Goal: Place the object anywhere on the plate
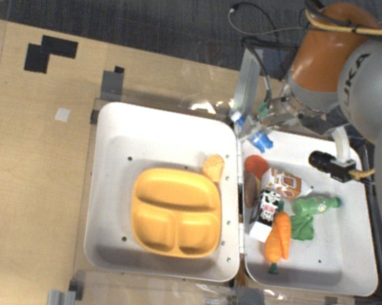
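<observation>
White "KUKA" lettering shows on the grey arm (375, 77). The gripper (257, 132) pinches a small blue object (260, 140) between its fingers, above the right bin's (355, 275) rim at about eleven o'clock. The yellow three-compartment plate (176, 210) sits centred in the left bin (112, 172).

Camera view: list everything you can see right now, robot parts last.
plate: 1, yellow, three compartments, in left bin
left bin: 1, white
right bin: 1, white
pastry-like item: 1, tan, left bin, at the plate's far right corner
carrot: 1, orange, right bin
green toy: 1, right bin, beside the carrot
red item: 1, right bin, far left
printed packet: 1, brown and white, right bin
arm: 1, grey with orange band, from right
gripper: 1, above the bins' far divider
</observation>
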`<state>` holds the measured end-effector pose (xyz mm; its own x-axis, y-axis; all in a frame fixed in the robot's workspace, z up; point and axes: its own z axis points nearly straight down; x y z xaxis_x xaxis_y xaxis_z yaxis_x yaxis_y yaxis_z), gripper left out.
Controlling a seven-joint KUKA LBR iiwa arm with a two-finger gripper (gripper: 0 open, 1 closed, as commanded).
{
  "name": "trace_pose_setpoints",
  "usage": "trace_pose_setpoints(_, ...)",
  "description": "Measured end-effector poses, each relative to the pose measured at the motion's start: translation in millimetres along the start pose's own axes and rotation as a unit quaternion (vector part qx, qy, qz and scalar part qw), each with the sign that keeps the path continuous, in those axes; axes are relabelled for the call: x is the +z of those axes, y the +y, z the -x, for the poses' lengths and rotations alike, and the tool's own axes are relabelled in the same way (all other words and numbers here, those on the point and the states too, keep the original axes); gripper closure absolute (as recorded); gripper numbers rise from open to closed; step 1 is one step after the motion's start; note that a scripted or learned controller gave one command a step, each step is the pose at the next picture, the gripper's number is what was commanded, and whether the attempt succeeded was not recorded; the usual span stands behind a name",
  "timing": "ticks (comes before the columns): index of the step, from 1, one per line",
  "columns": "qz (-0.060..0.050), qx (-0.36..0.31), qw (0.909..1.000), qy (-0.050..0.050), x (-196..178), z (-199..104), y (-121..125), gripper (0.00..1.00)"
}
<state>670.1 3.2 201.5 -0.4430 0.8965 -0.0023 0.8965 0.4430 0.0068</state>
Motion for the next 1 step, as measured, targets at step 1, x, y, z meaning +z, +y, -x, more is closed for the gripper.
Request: trace_pose_setpoints(1, -0.001, -0.057, 0.9984, 0.001, 15.6, -70.8, -26.2, 1.0)
